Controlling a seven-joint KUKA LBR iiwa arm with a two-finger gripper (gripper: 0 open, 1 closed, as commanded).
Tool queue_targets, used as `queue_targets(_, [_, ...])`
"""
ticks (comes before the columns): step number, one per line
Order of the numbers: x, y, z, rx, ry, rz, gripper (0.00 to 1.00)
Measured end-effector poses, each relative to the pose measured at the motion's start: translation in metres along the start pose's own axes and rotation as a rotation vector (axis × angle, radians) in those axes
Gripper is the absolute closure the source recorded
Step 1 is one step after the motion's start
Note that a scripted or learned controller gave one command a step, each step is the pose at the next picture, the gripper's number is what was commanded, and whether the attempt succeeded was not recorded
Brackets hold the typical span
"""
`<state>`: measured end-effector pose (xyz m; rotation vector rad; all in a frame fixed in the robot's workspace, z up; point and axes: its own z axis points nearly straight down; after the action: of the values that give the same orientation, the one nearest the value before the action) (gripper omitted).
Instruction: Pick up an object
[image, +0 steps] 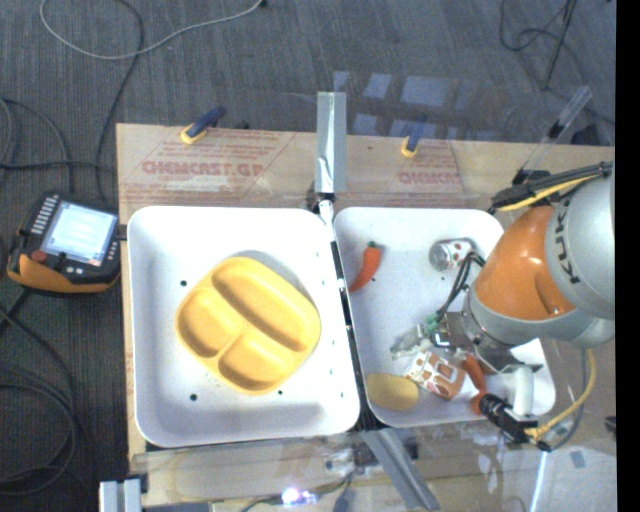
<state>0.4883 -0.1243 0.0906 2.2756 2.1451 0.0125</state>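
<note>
Dark carpet floor (seemingly), loose cables, wooden bench

Yellow tray in left bin

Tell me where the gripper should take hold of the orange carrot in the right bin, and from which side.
Probably at mid-body, coming straight down from above. The carrot lies flat and slanted near the right bin's left wall, with bare floor around it. Set the jaws across its narrow width, square to its long axis; its lower tip sits close to the wall, so stay off that end.
</note>
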Motion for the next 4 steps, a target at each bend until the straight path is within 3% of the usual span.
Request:
queue_targets(1, [0.0,0.001,-0.009,-0.001,0.0,0.0,1.0])
queue_targets(2, [-0.033,0.082,-0.072,0.018,0.002,-0.071,1.0])
queue_targets(3, [-0.033,0.082,-0.071,0.018,0.001,-0.071,0.0])
queue_targets(4, [-0.027,0.155,-0.027,0.024,0.002,-0.139,0.0])
